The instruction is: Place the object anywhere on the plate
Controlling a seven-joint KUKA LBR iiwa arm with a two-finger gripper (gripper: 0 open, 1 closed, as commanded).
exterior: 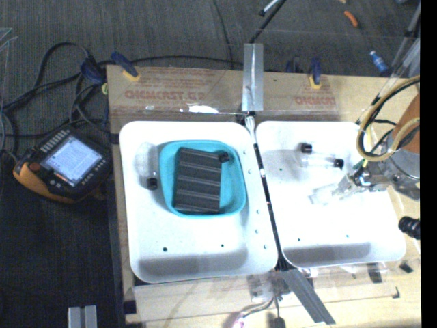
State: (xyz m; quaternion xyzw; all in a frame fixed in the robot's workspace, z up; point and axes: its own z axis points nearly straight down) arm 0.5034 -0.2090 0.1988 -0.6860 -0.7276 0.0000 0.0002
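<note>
Left bin [136, 251]: blue plate [235, 190] carrying a dark ribbed block [198, 180]; a small clear item with a black cap lies just beside the plate's left rim. Right bin [328, 251]: clear vial with black cap [319, 161] lies on the floor, well apart from the plate. Gripper [345, 190] is low at the right side, near the vial; open or closed, cannot tell. Judgement: vial not yet on plate; pick, carry and release all remain.
</note>
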